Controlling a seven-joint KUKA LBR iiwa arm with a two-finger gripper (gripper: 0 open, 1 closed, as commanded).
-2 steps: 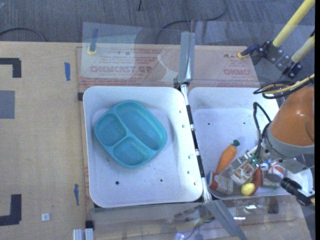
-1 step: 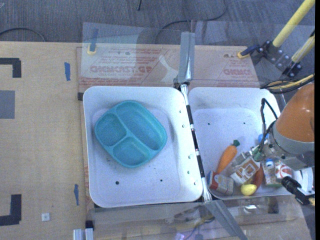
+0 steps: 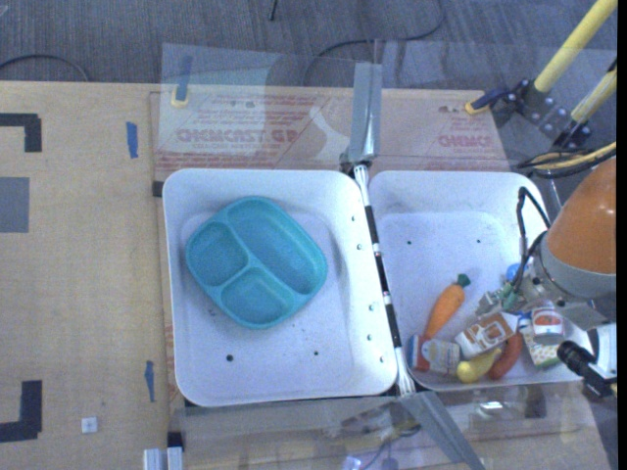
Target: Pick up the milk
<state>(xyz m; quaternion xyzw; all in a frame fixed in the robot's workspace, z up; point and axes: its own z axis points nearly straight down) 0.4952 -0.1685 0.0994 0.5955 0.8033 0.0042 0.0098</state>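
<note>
Left bin (image 3: 196, 262): shallow white plastic, rounded corners, a few dark specks on its floor. Holds a teal divided plate (image 3: 256, 260), smooth, rounded-square, three compartments, lying at a slant.

Right bin (image 3: 431, 233): same make, finely speckled floor. Toy food is heaped in its near right corner:
- carrot (image 3: 446, 308), orange, tapered, green top, lying slantwise;
- milk (image 3: 486, 335), a small white carton with orange-red print, tipped on its side among the heap, touching the items around it;
- second small carton (image 3: 544, 339), white with red and green print, just right of the milk;
- yellow piece (image 3: 476, 366) and red piece (image 3: 506, 356), kinds unclear;
- can-like item (image 3: 434, 354), red-ended, label illegible.

Arm (image 3: 585, 233): orange band, cut off at the right edge. Gripper (image 3: 521, 288) sits above the heap, largely hidden beneath the wrist; cannot tell its state.
</note>
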